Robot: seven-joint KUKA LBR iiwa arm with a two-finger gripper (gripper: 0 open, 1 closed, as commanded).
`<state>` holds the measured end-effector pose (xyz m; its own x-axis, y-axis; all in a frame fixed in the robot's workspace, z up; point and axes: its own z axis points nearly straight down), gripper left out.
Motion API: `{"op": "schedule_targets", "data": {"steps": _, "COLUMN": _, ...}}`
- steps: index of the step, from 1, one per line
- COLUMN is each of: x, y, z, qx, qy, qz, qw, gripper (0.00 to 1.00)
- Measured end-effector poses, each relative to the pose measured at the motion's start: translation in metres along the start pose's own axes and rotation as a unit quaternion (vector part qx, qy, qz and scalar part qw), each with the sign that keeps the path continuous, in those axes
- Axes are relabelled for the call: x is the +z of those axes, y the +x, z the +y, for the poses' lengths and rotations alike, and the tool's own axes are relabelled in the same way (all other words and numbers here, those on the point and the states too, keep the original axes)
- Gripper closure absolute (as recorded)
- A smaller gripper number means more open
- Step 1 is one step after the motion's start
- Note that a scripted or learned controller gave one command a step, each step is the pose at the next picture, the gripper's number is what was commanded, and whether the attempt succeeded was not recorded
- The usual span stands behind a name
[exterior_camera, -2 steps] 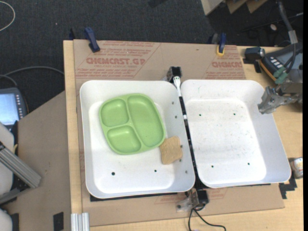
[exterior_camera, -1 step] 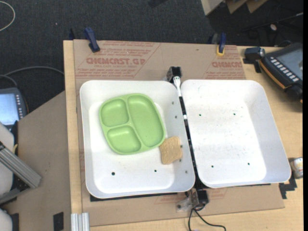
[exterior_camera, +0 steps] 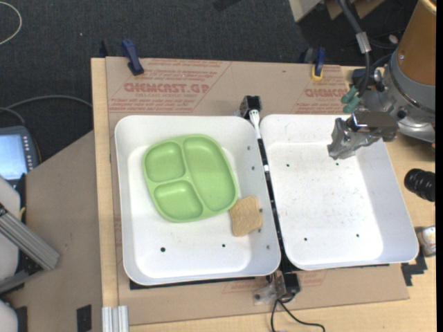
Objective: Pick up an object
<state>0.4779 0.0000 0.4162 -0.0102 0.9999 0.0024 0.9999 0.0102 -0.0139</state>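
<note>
In the camera view you are looking down on a bench (exterior_camera: 208,81) topped with a brown board printed with red lettering, and on it sit two shallow white bins side by side. Take the left bin (exterior_camera: 131,241) as your landmark. Inside it, a green divided plate (exterior_camera: 189,178) with three compartments lies flat, filling most of the bin's upper and middle area. Just beside the plate's lower right corner, and possibly touching its rim, rests a small tan square that looks like a sponge or a cracker (exterior_camera: 246,216); the view is too coarse for you to tell which. That tan piece sits close to the left bin's right wall.

The right bin (exterior_camera: 325,247) butts against the left bin's right wall, and a black strip runs along the seam between them. Its floor is speckled with small dark flecks.

The gripper (exterior_camera: 340,148) hangs over the upper right part of the right bin, well apart from the left bin and everything in it. You can see the grey metal body with the arm's wrist and cables behind it, but you cannot tell whether it is released or clenched, and nothing shows in its grasp.

Beyond the left bin's far edge, a blue clamp (exterior_camera: 131,57) grips the board's back rim, and a second clamp with a yellow handle (exterior_camera: 318,64) stands further right along that same rim. A black clip (exterior_camera: 250,105) sits at the top of the seam between the bins.
</note>
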Motion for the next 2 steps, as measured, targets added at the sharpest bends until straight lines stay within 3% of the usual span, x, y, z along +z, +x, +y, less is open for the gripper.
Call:
{"op": "schedule_targets", "data": {"steps": 1, "x": 0.045, "y": 0.049, "z": 0.002, "qx": 0.002, "qy": -0.003, "qz": -0.001, "qw": 1.0, "gripper": 1.0}}
{"op": "schedule_targets", "data": {"steps": 2, "x": -0.03, "y": 0.107, "z": 0.002, "qx": 0.002, "qy": -0.012, "qz": 0.0, "qw": 0.9999, "gripper": 1.0}}
